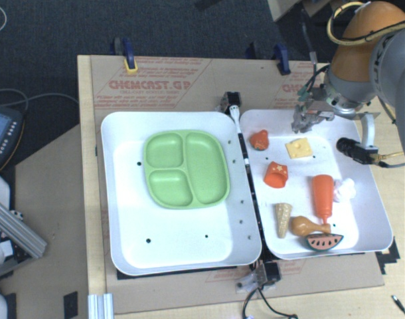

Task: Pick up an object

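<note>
Glossy white plastic bins [123, 231] hold a matt green plastic plate [186, 169].

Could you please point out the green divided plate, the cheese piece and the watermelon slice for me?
green divided plate [186, 168]: camera view, on its central ridge.
cheese piece [299, 149]: camera view, on its top face.
watermelon slice [324, 242]: camera view, on its red flesh.

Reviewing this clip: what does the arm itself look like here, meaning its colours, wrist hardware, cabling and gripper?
The grey KUKA arm enters from the right, with a rounded glossy orange band above the wrist. A yellowish cable loop arcs beside that band, and thin dark wires run down to the small grey metal two-finger gripper. A black cylindrical attachment hangs on a pale bracket beside it.
</note>
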You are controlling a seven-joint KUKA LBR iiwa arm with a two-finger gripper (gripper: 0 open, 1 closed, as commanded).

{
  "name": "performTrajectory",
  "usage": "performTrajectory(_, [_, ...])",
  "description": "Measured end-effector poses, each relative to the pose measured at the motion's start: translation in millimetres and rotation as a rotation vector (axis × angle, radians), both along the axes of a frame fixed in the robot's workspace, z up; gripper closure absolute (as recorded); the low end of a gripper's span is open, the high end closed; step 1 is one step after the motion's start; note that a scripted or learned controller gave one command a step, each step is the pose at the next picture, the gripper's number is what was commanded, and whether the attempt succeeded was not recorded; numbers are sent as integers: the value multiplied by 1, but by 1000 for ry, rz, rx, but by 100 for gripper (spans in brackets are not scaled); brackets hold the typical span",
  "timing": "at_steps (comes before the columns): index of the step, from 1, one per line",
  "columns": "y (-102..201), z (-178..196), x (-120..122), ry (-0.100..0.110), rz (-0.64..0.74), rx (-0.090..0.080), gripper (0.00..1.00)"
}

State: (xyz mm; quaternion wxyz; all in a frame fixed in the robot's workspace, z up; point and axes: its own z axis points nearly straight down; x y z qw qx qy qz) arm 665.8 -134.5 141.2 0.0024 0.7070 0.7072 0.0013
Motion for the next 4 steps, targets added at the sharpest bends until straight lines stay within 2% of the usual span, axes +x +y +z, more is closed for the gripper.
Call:
performTrajectory(2, [9,87,2,-2,1,0,100])
performTrajectory(3, [60,90,-33,8,4,4,100])
performTrajectory(4, [89,91,-72,9,2,3,100])
